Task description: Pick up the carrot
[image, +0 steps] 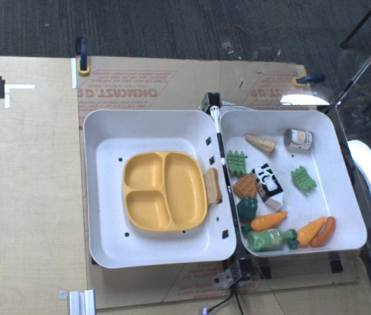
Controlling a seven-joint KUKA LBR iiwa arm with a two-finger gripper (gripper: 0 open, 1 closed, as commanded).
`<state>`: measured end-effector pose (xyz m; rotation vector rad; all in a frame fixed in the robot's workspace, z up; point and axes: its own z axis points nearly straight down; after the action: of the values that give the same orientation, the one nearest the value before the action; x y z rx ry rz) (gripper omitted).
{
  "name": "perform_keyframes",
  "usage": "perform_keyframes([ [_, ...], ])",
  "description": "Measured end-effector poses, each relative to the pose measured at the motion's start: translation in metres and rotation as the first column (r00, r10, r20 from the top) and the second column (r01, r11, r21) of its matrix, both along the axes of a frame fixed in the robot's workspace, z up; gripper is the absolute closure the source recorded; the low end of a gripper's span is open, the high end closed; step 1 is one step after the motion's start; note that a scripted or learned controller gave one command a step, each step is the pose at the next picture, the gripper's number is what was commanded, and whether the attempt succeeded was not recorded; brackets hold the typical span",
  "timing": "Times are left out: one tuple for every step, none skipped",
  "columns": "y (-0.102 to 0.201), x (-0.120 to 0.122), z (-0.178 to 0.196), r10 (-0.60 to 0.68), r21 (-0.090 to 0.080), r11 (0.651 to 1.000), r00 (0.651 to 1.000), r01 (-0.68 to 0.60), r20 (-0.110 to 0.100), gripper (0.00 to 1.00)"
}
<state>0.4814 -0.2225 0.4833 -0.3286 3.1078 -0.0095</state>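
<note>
An orange carrot [269,220] lies on its side near the front of the right bin [343,176], pointing right. Its left end touches a dark green toy [247,207]. A green bottle [266,240] lies just in front of it. A second orange, carrot-like piece [311,230] with a green end rests further right, against a red-orange sausage [326,230].
The left bin [100,176] holds a yellow divided plate [166,190] with a bread slice [212,186] at its right rim. The right bin also holds a tan cone [260,143], a small can [298,138], two green leafy toys [236,162] [303,179], a waffle piece [244,186] and a black-and-white block [267,179].
</note>
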Motion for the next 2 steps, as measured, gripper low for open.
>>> perform_keyframes([
  [0.0000,0.0034,0.0099,-0.003,-0.004,1.000,1.000,0.003,0.013,1.00],
  [0.0001,0.0034,0.0099,-0.004,-0.004,1.000,1.000,0.004,0.013,0.00],
])
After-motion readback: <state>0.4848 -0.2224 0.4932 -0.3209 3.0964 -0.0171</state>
